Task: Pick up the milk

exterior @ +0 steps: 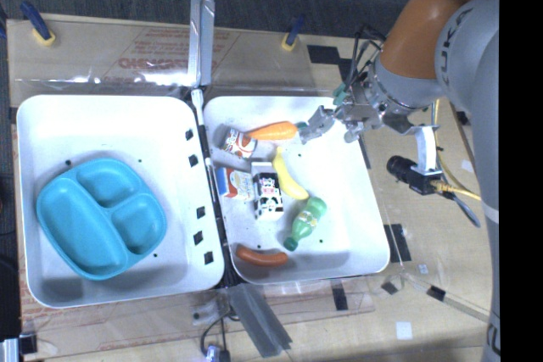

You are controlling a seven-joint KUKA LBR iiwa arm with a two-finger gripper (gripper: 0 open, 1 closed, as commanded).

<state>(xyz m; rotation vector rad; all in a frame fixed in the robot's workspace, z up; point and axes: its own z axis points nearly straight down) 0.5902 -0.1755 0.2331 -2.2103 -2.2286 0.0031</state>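
The milk carton (268, 196), white with black cow patches, lies near the middle of the right bin (361, 208), untouched. A banana (289, 178) rests against its upper right side, and a green bottle (304, 221) lies tilted just to its right and below. On its left is a small flat package with red and blue print (236, 181). Above that sits a white and orange can-like container (238, 142), with a carrot (273, 130) pointing right from it. A sausage (262, 256) lies along the bin's near wall, below the carton.

The gripper (316, 125) hangs over the bin's upper right part, just beside the carrot's tip and well clear of the carton; from here I cannot tell how its jaws stand.

In the left bin (51, 114) sits a blue divided plate (97, 218).
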